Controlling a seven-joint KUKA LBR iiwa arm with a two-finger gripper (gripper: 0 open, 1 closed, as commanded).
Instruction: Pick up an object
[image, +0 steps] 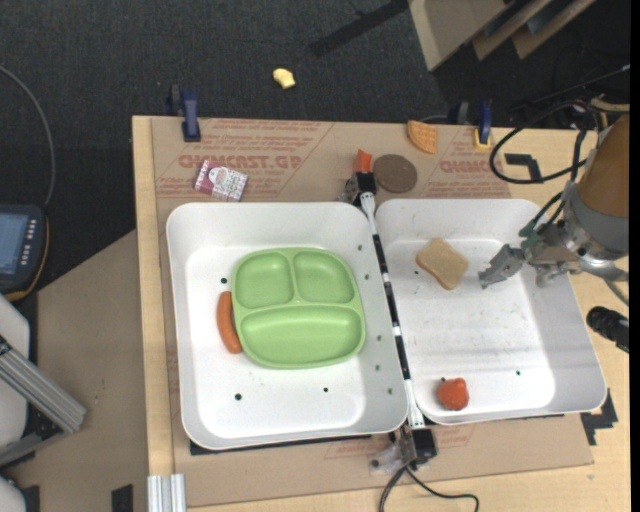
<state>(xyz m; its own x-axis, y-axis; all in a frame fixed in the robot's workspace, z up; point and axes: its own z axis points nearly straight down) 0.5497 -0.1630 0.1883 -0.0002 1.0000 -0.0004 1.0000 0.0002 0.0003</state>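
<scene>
Cardboard-covered tabletop (300, 150) carrying two white bins: left bin (200, 300) with green divided plate (298, 306) and orange sausage-shaped toy (228, 322) just beside it; right bin (540, 340) with tan bread-like piece (442, 263) near far wall and small red toy (454, 393) near front wall. Gripper (500, 268) low over right bin, just right of bread piece, fingers spread, grasping nothing. Likely risk: closing short of the piece, or nudging it against the divider.
</scene>
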